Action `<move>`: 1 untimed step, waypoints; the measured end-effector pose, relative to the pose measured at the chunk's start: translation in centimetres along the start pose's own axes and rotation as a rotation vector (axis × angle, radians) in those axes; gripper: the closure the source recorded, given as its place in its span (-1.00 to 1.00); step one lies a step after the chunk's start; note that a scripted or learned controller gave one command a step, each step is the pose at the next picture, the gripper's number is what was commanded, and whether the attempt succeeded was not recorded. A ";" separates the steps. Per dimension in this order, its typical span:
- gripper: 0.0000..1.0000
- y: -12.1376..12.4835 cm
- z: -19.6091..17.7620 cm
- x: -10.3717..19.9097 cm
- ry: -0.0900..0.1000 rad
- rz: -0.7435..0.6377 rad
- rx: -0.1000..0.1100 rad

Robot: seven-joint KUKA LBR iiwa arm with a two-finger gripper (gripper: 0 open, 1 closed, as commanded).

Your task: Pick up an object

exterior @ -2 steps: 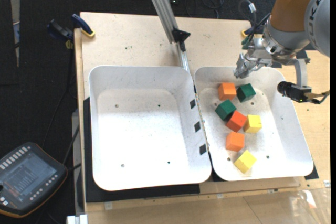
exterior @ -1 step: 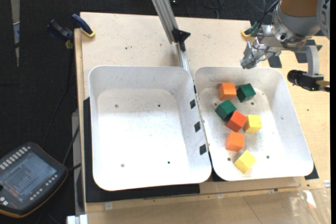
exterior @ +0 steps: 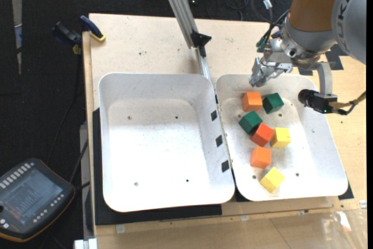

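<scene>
The arm (exterior: 332,3) is reaching in from the right, gripper (exterior: 260,79) hanging above the right bin's (exterior: 332,154) far edge; whether its jaws are open, I cannot tell. Below are sitting three orange blocks (exterior: 252,101), two green (exterior: 272,103), two yellow (exterior: 281,137).

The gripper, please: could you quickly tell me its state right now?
Two-finger gripper: cannot be told; it hangs above the right white bin, nothing visibly held.

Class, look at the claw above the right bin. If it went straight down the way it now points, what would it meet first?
Probably the orange block at the far end of the right bin: the claw hangs just above it, pointing down. Depth is unclear from this slanted view, so it could meet bare bin floor beside it.
</scene>
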State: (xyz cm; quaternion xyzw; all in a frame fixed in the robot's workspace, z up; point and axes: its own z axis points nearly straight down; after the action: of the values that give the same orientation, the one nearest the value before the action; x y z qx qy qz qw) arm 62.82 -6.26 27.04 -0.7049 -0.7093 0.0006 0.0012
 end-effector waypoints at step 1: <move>1.00 -0.9 0.0 4.7 0.000 -0.001 -0.001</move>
State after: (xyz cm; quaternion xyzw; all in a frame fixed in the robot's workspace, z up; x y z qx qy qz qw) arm 61.90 -1.61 27.01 -0.7046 -0.7096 0.0000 0.0008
